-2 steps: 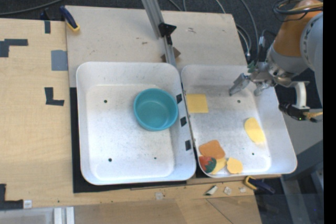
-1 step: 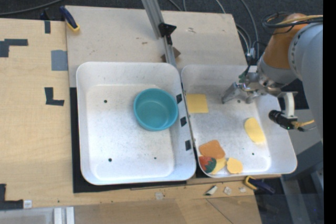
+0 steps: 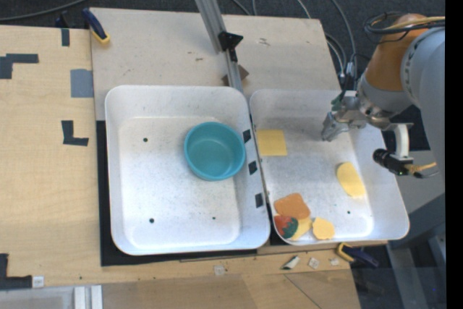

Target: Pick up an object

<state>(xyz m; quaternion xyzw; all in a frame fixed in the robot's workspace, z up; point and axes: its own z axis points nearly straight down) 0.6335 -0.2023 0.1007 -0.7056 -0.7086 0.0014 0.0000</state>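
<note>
Two shallow white bins sit side by side on the bench, their inner rims touching.

Left bin (image 3: pixel 123 155): holds one thing, a teal bowl (image 3: pixel 214 150), upright with its mouth open to the camera. It sits right of the bin's centre, near the inner rim, and nothing shows inside it. The rest of the floor is speckled white.

Right bin (image 3: pixel 387 217): holds several small pieces.
- Flat yellow square (image 3: pixel 273 142) lying against the inner rim, about halfway along it.
- Yellow oval piece (image 3: pixel 351 179) toward the outer rim, nearer the front edge than the back.
- Orange piece (image 3: pixel 292 205) close to the front inner corner.
- Rounded piece coloured red, green and yellow (image 3: pixel 289 227) just beside the orange one, tucked into that front inner corner.
- Small yellow round piece (image 3: pixel 323 229) near the front rim, right beside the multicoloured piece.

Gripper (image 3: pixel 334 128): low over the back part of the right bin, nearer the outer rim, with the grey arm and its orange band coming in behind it. It stands apart from every piece; the yellow oval is the closest, toward the front edge. Nothing shows between the fingers. Whether they are spread or closed cannot be told from this angle.
</note>
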